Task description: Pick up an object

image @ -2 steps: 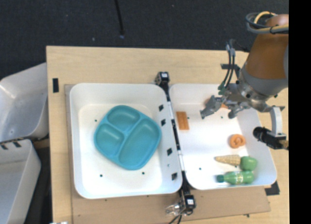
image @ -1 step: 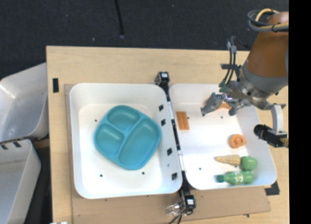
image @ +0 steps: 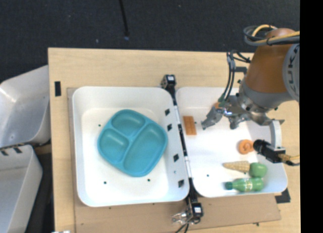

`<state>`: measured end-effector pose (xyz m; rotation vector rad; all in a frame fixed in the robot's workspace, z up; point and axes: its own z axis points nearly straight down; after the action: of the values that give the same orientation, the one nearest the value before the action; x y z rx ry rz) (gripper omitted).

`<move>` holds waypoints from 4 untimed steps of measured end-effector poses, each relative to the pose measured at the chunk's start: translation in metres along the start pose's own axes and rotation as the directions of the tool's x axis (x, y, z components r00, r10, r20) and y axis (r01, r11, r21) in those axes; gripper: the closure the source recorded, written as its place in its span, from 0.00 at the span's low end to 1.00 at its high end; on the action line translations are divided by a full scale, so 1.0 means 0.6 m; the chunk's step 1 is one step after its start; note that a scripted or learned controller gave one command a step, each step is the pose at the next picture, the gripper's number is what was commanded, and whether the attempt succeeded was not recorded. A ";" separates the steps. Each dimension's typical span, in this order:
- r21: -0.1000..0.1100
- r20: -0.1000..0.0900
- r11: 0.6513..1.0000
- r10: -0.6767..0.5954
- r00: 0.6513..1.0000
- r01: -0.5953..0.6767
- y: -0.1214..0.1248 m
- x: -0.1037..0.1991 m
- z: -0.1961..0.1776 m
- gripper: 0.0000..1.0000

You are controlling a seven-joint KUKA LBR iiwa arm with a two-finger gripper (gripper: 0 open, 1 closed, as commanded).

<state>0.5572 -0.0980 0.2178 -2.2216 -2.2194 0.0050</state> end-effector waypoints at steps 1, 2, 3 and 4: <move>0.000 0.001 1.000 0.000 1.000 0.000 0.008 -0.015 0.097 0.00; 0.001 0.000 1.000 0.001 1.000 -0.001 0.007 -0.018 0.185 0.00; -0.006 -0.002 1.000 0.007 1.000 -0.007 0.009 -0.018 0.162 1.00; -0.007 -0.001 1.000 0.005 1.000 -0.005 -0.004 -0.014 0.079 1.00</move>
<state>0.5545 -0.1067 0.1702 -2.2306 -2.2164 -0.0039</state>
